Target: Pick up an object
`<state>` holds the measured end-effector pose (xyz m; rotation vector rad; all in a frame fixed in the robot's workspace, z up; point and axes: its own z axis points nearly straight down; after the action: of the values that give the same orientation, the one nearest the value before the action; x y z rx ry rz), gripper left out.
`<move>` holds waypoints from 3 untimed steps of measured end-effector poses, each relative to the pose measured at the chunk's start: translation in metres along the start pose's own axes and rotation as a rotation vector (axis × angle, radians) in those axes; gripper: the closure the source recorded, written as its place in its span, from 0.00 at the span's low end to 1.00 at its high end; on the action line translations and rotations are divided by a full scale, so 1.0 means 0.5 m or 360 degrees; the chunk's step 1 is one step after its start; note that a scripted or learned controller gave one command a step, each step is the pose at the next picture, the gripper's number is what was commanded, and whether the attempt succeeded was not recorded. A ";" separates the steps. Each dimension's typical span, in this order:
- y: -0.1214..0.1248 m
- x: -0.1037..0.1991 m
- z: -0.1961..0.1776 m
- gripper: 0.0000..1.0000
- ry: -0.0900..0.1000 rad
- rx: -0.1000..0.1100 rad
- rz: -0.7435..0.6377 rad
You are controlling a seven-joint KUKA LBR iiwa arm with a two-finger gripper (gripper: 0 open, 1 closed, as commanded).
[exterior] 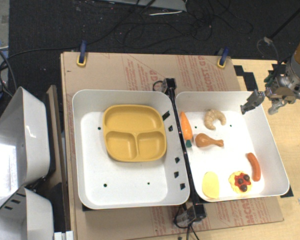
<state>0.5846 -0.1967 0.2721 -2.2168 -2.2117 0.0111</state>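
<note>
The right bin holds several toy foods: an orange carrot by the divider, a beige croissant, a brown drumstick, a red sausage, a small pizza and a yellow oval piece. My gripper hovers at the far right edge of this bin, open, with its two dark fingers spread and nothing between them. It sits well right of the croissant.
The left bin holds a yellow divided plate. Both bins rest on a cardboard sheet held by clamps. White containers stand off the bench at the left. Cables lie on the dark floor behind.
</note>
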 end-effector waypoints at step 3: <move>-0.005 0.020 0.229 0.00 -0.0002 -0.0011 -0.0001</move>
<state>0.5807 -0.1863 0.1575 -2.2200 -2.2169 0.0045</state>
